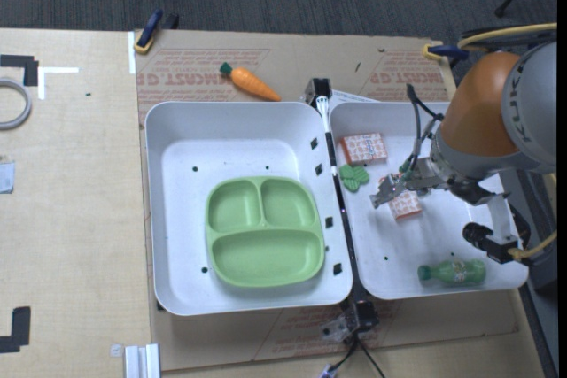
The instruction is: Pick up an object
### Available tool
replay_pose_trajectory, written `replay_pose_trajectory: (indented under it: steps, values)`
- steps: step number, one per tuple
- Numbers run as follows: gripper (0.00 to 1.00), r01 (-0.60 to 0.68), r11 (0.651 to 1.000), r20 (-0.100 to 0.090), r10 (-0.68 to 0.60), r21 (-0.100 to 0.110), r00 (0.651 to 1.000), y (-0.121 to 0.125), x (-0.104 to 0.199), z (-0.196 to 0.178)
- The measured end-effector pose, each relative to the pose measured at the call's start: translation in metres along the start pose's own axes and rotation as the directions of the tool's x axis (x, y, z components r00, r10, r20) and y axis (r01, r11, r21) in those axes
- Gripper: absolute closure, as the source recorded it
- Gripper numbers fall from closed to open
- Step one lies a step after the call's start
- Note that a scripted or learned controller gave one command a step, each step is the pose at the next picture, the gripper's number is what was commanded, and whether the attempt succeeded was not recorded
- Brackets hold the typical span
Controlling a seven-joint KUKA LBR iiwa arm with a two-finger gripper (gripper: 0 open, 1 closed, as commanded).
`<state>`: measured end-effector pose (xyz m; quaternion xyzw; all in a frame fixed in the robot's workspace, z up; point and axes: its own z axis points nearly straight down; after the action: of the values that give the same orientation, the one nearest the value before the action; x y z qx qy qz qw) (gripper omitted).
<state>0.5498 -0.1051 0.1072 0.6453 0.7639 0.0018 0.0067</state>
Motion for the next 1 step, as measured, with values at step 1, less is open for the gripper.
replay_pose_trajectory:
  steps: [1]
  values:
    - [1.00,-0.002,1.000,0.001,0.002,-0.001,1.000,0.0007,-0.0006,-0.0097]
